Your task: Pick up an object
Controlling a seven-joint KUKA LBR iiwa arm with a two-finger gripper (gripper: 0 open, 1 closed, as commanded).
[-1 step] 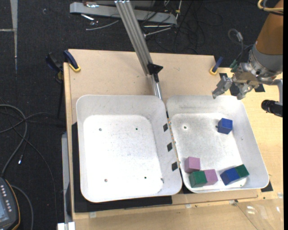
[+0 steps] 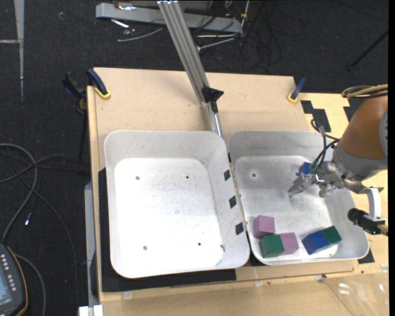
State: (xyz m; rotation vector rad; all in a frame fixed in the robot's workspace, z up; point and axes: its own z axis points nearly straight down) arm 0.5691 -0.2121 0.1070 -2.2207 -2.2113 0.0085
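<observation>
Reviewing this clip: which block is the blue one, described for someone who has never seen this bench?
Find the right-hand white bin, the one under the arm. Along its near edge lies a row of small blocks. The blue block is toward the right end, touching a dark green block; the others are purple or green.

The worktop [image 2: 160, 102] is a pale brown board, and it lies on a dark carpeted floor [image 2: 43, 37]. Yellow and blue clamps [image 2: 99, 85] hold its far corners, one at the left and one at the right [image 2: 296, 89]. A long metal pole [image 2: 188, 52] goes slanted from the top of the view down to the middle of the board. Behind it, a grey metal frame [image 2: 166, 15] and some loose black cables [image 2: 24, 166] lie on the floor. The light is even and soft.
</observation>
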